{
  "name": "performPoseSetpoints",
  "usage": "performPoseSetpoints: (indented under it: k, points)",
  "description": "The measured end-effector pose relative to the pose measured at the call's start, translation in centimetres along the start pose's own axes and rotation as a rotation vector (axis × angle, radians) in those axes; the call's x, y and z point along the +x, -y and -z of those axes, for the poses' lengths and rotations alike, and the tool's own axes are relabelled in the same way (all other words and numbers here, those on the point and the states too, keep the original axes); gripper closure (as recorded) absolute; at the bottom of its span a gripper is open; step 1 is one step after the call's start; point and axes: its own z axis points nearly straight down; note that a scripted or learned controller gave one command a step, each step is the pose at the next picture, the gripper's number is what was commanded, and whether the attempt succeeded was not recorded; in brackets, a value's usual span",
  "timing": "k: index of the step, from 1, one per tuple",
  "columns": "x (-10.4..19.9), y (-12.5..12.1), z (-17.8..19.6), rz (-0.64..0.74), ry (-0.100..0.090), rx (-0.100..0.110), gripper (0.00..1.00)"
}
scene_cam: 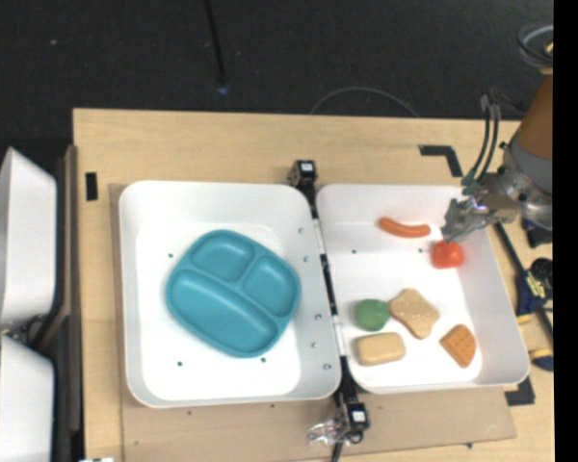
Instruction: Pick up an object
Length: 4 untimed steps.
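Right now the claw hangs over the right-hand shallow white bin, just above and touching-close to the small round red toy tomato; whether it is open or closed I cannot tell from this slanted look. Nothing sits visibly between its tips. The tomato is round, so it shows no long axis. Just left of the tomato and a little farther back lies the orange sausage-shaped toy, its long axis running left to right, nearly level. The grey arm with its orange band comes in from the right, sloping down toward the tomato, cables trailing along it. Nearer the camera than the tomato sit a green round toy, a tan bread-like slice, a pale beige loaf-shaped block and an orange wedge, clustered well apart from the tomato. Bare white floor lies between tomato and cluster. Far left of the tomato, the other white bin holds a teal divided plastic plate on the wooden worktop.
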Motion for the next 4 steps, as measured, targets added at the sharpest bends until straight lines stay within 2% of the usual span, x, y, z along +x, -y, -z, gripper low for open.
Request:
performPoseSetpoints:
  k: [2, 3, 4]
  points:
    - [9.9, -0.5, -3.0, -0.002, 0.001, 0.003, 1.0]
    - [15.6, -0.1, -3.7, 0.0, 0.0, 0.002, 1.0]
    - [20.0, -0.2, -3.9, 0.0, -0.001, 0.002, 1.0]
